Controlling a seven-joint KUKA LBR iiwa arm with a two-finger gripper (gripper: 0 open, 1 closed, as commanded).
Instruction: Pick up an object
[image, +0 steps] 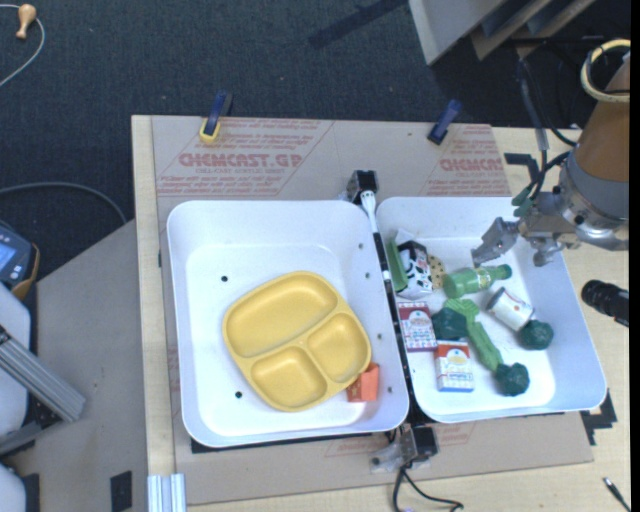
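My gripper hovers over the back of the right bin, with its fingers spread open and nothing between them. Just below it lies a green bottle with a white can beside it. Nearer the front are a dark green dumbbell-shaped toy and two red and white cartons. A black-and-white spotted item and a green piece rest against the bin's left wall.
The left bin holds a yellow divided plate with a small orange block at its front right corner. Clamps stand at the board's far edge. The arm enters from the right.
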